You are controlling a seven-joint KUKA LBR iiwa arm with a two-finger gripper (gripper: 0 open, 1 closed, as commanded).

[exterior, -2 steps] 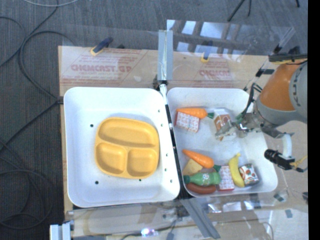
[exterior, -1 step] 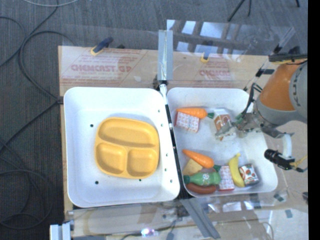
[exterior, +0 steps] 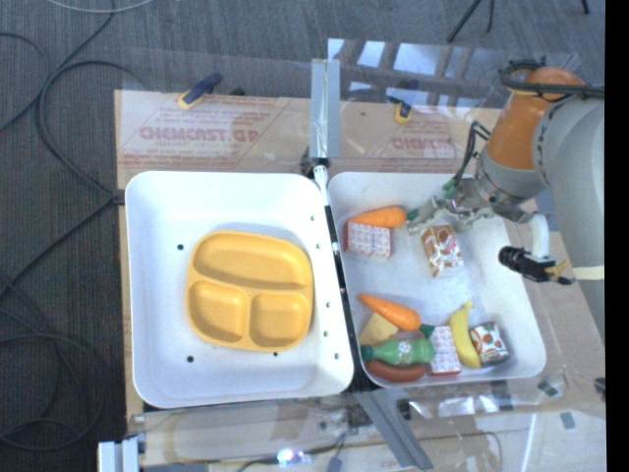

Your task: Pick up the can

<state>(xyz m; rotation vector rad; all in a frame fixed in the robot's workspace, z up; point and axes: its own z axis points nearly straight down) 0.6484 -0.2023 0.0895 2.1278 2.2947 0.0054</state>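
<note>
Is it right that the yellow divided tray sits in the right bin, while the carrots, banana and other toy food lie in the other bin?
Not quite. The camera view shows the yellow divided tray in the left bin, alone there. The carrots, banana and other toy food lie in the right bin, under the arm.

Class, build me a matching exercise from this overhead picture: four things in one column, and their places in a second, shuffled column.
Things:
1. yellow tray
2. banana
3. green bottle
4. end effector

Places:
A. right bin's near edge, beside a sausage
B. left bin, middle
C. above the right bin's far right part
D. right bin, near right corner

Pairs: 1-B, 2-D, 3-A, 4-C
</note>
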